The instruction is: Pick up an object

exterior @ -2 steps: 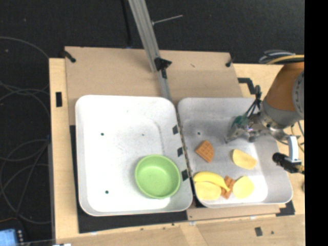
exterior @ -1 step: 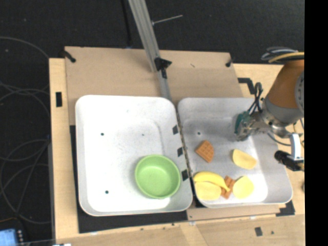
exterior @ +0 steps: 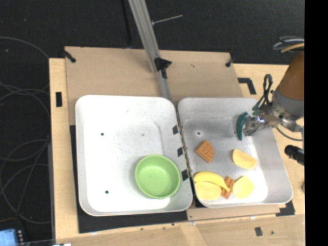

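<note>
The arm entered from three o'clock, its orange band sitting above the wrist at the frame's right side, and the gripper (exterior: 241,126) hung over the upper right part of the right bin (exterior: 215,109). That posture reads as a hover ahead of a descent, since nothing lay directly beneath the teal fingers (exterior: 240,123) and nothing sat between them. Whether those fingers were spread or closed could not be made out at this slant.

The candidate things were all gathered in the lower half of the right bin, probably where they had been tipped or dropped. A small waffle-patterned orange block (exterior: 205,150) lay at about seven o'clock from the gripper, apart from the others. A yellow wedge (exterior: 244,159) lay at six o'clock from the gripper, the nearest piece. Further toward six o'clock a yellow banana-like piece (exterior: 207,184) touched a small orange piece (exterior: 226,185), which in turn sat against a round yellow piece (exterior: 243,187). That tight cluster would likely be harder to grasp cleanly than the two loose pieces.

The left bin (exterior: 97,117) held a green bowl (exterior: 157,175) near its five o'clock corner, upright and well apart from the gripper. Both bins rested on a tan table (exterior: 113,70).

No brand, label or legible writing showed on any item.
</note>
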Controlling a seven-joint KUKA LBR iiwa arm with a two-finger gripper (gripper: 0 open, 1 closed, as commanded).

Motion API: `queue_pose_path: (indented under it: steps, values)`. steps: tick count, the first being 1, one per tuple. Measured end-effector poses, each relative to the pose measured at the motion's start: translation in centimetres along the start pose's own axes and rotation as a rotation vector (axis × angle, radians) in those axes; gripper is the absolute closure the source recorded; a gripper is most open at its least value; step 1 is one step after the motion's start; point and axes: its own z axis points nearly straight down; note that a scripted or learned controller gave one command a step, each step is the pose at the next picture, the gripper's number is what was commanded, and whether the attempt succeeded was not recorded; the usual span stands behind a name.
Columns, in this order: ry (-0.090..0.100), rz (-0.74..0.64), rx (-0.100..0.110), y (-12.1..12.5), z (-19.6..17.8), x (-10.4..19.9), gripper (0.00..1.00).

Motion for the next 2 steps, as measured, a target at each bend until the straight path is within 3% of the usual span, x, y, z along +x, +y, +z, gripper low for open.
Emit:
queue_pose_path:
  steps: [1, 2]
  values:
    - [-0.001, -0.003, -0.002, 0.2, -5.5, -0.1, 1.0]
    - [0.003, -0.007, 0.003, 0.3, -6.8, 4.6, 1.0]
